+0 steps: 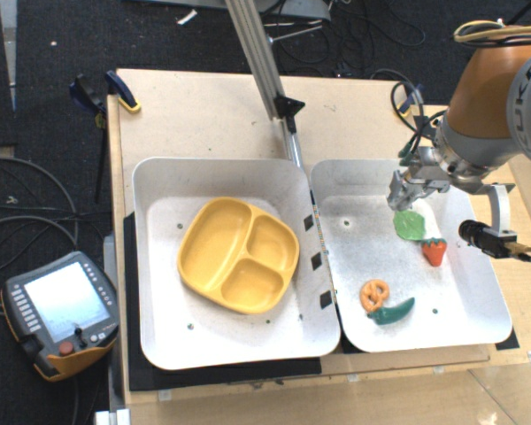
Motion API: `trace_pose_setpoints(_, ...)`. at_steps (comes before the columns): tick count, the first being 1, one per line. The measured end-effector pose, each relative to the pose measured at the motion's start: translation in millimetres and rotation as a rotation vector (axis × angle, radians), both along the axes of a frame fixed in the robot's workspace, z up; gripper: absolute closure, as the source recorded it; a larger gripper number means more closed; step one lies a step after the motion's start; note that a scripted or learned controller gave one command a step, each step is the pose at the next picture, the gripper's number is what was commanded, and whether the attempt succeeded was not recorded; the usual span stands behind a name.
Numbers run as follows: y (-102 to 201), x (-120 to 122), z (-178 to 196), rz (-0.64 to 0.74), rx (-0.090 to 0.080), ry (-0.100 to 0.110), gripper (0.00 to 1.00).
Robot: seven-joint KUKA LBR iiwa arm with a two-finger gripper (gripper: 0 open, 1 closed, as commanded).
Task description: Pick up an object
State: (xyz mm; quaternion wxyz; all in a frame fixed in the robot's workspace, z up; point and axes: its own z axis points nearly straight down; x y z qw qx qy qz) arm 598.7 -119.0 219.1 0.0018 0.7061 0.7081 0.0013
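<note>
My gripper [405,197] hangs over the back of the right bin [478,326], just above and to the left of a light green leaf-shaped toy [410,226]. A red strawberry toy [434,251] lies right of the leaf. Nearer the front sit an orange pretzel toy [373,294] and a dark green pepper toy [393,311], touching each other. Nothing shows between the fingers.
A yellow divided plate [238,254] lies in the left bin [159,326]. A slanted metal pole [258,47] rises from between the bins at the back. A teach pendant [60,312] sits off the bench at the lower left.
</note>
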Motion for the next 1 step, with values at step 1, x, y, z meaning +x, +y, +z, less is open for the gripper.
trace_pose_setpoints(1, 53.5, 3.9, 13.0, 0.005, 0.003, 0.001, 1.00)
